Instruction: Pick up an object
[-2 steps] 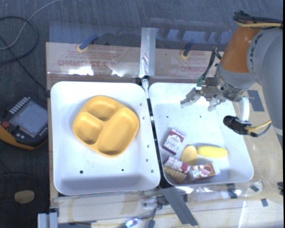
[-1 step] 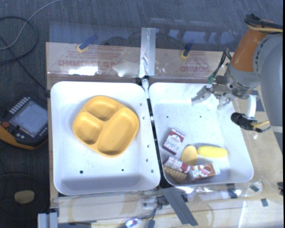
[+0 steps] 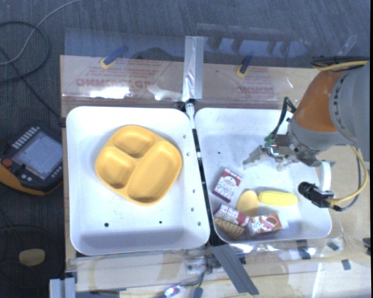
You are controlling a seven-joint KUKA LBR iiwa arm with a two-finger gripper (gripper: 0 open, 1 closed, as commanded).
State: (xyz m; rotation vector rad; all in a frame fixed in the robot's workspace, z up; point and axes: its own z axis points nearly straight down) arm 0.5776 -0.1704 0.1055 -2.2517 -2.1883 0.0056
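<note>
My gripper [image 3: 272, 156] hangs over the upper middle of the right bin [image 3: 236, 126], its fingers spread open with only bare white floor showing between them. Just below it lie a yellow bar-shaped item [image 3: 278, 198] and a rounded yellow piece [image 3: 247, 201]. To their left sits a small red-and-white box [image 3: 227, 185]. Along the bin's front edge are a red packet [image 3: 266, 223] and a brown-and-red snack packet [image 3: 230, 220]. None of these touches the gripper.
The left bin [image 3: 87, 228] holds a yellow divided plate [image 3: 138, 163]. A ridge [image 3: 199, 166] separates the two bins. On the floor at far left is a handheld control pendant [image 3: 28, 160] with cables. The right bin's upper part is bare floor.
</note>
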